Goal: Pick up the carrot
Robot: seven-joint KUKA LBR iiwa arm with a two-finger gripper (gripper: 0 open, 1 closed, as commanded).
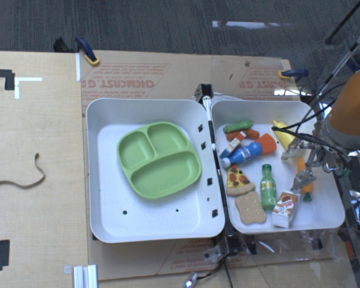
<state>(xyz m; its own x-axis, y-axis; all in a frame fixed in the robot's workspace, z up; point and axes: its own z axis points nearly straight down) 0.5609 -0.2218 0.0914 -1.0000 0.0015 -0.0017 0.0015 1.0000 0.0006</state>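
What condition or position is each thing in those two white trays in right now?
green divided plate: flat, in left bin
blue bottle: lying down
green bottle: lying down
pizza slice: flat
bread slice: flat
carton: tipped over
banana: lying
carrot: lying under gripper

- arm (353,110): grey body with a rounded orange band
- black cables loop beside it
- gripper (304,171): thin metallic fingers, silver-grey hardware

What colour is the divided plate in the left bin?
Light green; the divided plate shows best in the camera view.
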